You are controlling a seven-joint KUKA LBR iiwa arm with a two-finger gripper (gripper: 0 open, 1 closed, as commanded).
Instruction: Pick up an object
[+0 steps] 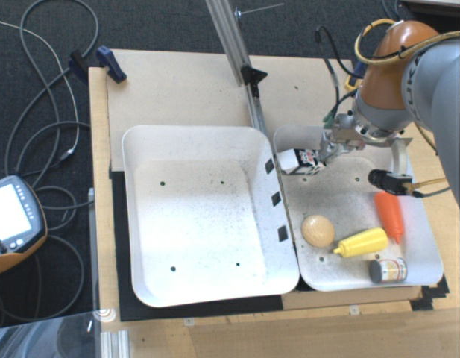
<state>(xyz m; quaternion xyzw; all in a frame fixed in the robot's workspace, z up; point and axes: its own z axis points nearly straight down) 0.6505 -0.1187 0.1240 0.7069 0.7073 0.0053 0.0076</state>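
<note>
Claw (324, 153) sits low at the far-left corner of the right bin (431, 263), can't tell its state, small black-and-white object (300, 160) just left of it touching the wall, so it may wedge or slip.

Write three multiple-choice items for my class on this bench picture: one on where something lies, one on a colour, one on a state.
1. Where does the carrot lie?
A. right bin
B. left bin
C. on the floor

2. What colour is the bottle beside the tan ball?
A. blue
B. yellow
C. green

3. How does the small jar rest?
A. upright
B. stacked on the ball
C. on its side

Answers: 1 A, it lies on the right bin near its right wall. 2 B, its body is plainly yellow. 3 C, its length runs flat along the bin floor.
</note>
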